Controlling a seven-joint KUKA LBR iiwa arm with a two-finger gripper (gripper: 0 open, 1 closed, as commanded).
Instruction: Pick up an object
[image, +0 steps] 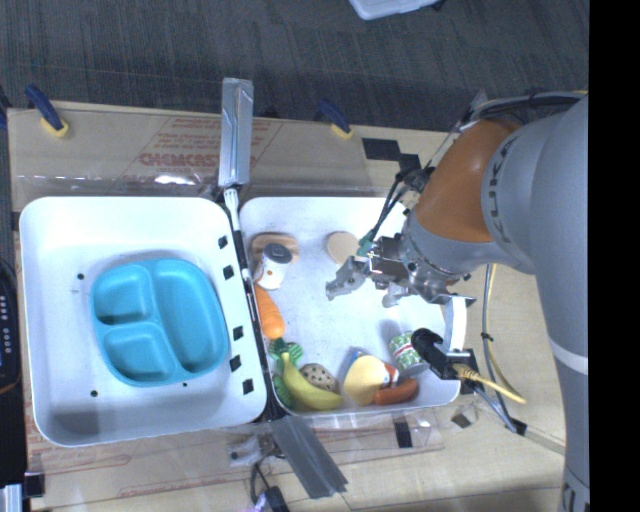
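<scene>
A bench (120, 140) lined with brown cardboard carries 2 shallow white bins side by side. The left bin (50, 230) holds a blue divided tray (158, 320); the right bin (300, 215) holds the loose objects. Most of them crowd its near edge: a banana (305, 388), a yellow round fruit (365, 375), a small can (405, 352) and a red piece (397, 392) toward the near right corner. A carrot (270, 312) lies along the left wall, and a pale round piece (341, 245) sits near the far edge.

The gripper (345, 282) hangs above the bare middle of the right bin, its fingers parted a little with nothing between them. I judge this the approach step: no object is chosen or grasped yet. The next move calls for a descent onto 1 target. The pale piece is nearest and stands apart, with room on every side; the near-edge cluster is tight against the wall, leaving little space for the fingers
</scene>
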